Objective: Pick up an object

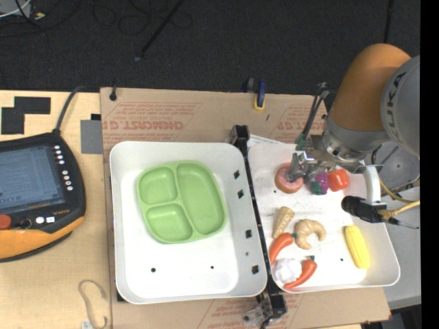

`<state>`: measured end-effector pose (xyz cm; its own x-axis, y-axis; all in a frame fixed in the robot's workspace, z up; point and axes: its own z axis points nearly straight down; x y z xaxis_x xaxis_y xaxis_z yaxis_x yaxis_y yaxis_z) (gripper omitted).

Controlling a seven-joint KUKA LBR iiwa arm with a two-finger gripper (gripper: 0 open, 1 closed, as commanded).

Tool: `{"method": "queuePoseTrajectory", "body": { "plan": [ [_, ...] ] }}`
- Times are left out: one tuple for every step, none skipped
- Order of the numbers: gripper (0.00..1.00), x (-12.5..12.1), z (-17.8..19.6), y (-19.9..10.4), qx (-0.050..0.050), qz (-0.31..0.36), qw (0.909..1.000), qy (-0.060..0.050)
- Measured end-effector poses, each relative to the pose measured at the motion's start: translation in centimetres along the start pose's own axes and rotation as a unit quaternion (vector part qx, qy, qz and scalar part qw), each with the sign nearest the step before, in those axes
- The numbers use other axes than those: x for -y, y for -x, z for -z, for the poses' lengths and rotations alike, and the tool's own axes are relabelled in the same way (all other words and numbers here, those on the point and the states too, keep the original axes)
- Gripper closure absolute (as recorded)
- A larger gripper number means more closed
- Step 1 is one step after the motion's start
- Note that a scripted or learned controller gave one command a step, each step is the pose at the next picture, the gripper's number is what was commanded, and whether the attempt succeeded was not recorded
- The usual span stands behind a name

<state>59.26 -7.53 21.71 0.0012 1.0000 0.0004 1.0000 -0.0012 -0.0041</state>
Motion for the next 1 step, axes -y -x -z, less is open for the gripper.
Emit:
{"method": "queuePoseTrajectory", "body": {
  "plan": [
    [1.0,-1.21,1.7,0.15,0.0,0.0,1.0,0.002]
  ]
}}
